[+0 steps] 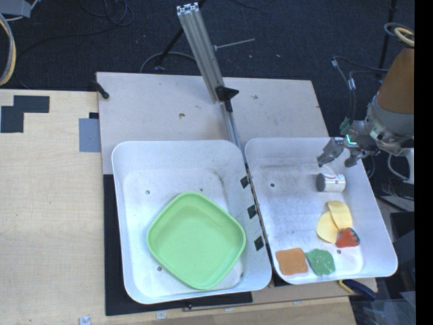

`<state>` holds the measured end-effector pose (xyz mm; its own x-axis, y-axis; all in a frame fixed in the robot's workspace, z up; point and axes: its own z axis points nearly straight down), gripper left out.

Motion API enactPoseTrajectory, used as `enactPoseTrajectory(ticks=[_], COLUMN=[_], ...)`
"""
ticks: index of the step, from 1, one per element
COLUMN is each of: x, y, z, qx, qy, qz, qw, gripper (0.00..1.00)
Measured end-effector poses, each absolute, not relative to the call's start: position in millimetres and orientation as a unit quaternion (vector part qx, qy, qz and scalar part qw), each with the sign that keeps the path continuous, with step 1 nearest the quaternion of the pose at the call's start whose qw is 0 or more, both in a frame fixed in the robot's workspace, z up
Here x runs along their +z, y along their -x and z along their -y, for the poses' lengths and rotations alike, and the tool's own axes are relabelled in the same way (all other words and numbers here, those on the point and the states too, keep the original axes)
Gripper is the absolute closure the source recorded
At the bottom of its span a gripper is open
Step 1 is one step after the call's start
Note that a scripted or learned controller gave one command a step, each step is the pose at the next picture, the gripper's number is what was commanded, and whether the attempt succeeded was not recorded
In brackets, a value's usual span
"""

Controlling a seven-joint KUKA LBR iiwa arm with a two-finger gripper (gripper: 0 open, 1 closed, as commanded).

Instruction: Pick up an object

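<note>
I see my gripper (342, 153) spread open, holding nothing, just above the small silver can (331, 181) lying on its side in the right bin (291, 181). I'd drop straight down, straddle its round body, and close slowly so it can't roll.

Aluminium rail (203, 49) slants above the bins; dark cables (101, 2) strewn on the floor behind.

Grey arm (389, 117), orange band (399, 80) — dark fingers (331, 152), teal light
</note>
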<state>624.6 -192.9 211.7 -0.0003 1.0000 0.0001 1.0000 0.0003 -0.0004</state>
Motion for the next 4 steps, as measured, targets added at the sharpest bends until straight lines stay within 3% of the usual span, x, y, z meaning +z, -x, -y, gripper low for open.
enactPoseTrajectory(ticks=[1,2,3,4], x=[211.7,153.0,122.0,119.9], y=[-624.6,-629.3,-632.6,-631.9], z=[192.9,198.7,203.6,203.8], qx=[0.0002,0.0013,-0.0018,-0.0010], qy=[0.707,0.707,0.707,0.707], qz=[0.707,0.707,0.707,0.707], qw=[0.000,0.002,-0.003,-0.002], gripper=[0.00,0.00,0.00,0.00])
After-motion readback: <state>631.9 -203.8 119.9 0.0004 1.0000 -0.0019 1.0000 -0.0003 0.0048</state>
